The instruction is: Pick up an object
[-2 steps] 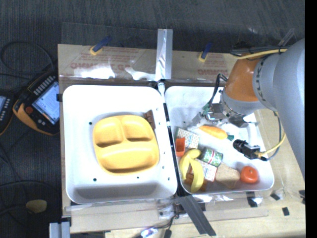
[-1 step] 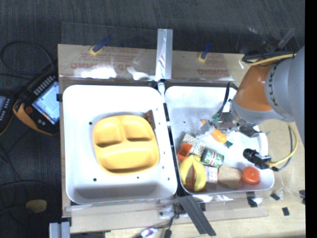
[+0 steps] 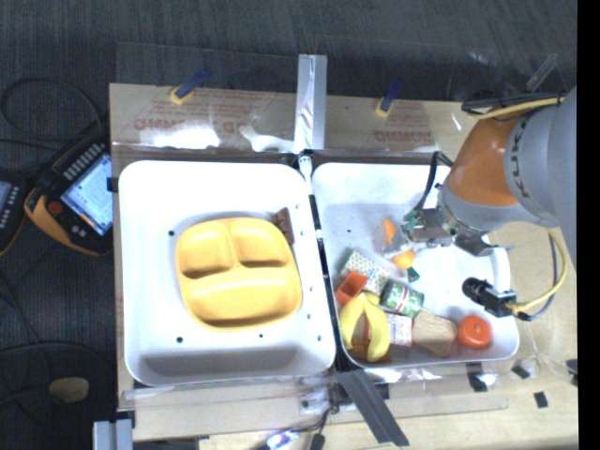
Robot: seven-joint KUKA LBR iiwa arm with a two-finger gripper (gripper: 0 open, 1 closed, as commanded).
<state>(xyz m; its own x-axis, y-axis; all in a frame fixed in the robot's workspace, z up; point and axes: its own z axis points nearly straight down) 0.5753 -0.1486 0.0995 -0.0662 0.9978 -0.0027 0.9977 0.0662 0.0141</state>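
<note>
Your gripper (image 3: 419, 235) hangs low in the right bin (image 3: 375, 178), just beside a small orange piece (image 3: 389, 231) and another orange bit (image 3: 404, 260). From this angle you cannot tell whether the jaws are released or clenched; the wrist hides them. The likeliest target seems to be that orange piece, loose on the bin floor. Beware: it is small and could skid aside, or the crowded banana (image 3: 364, 327), can (image 3: 401, 298) and tomato (image 3: 475, 331) nearby could foul a descent. The yellow tray (image 3: 238, 272) sits apart in the left bin (image 3: 150, 251).
</note>
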